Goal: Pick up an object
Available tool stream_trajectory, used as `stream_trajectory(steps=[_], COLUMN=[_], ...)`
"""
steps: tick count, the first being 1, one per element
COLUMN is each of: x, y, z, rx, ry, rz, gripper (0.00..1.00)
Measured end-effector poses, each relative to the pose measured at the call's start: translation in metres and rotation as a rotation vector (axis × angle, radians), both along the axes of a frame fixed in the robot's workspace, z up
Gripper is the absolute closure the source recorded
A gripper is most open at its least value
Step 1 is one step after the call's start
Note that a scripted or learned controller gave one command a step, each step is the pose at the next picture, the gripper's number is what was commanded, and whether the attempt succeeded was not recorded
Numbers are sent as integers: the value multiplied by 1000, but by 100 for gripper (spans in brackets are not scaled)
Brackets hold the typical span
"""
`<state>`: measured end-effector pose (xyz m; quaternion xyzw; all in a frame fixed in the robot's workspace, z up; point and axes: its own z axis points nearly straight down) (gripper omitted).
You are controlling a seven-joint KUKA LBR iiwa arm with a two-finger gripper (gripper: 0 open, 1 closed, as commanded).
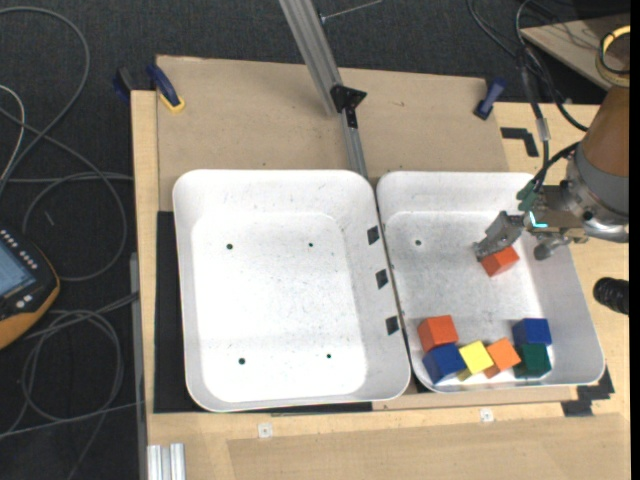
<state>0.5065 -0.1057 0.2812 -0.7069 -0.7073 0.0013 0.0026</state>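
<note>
The orange block sat directly beneath the tool in the right bin, apart from the heap, which I judged made it the easiest pick. Whether it was lifted clear of the floor I couldn't tell. The other blocks lay bunched against the near wall. The arm came in from the right, wrist angled down and leftward over the bin's middle. I couldn't tell the tool's opening, nor whether it truly had the block.
</note>
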Motion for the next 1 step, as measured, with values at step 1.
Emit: stream_trajectory(steps=[1], x=[1], y=[0], z=[2], rx=[-1], ry=[-5], rz=[0], gripper=[0])
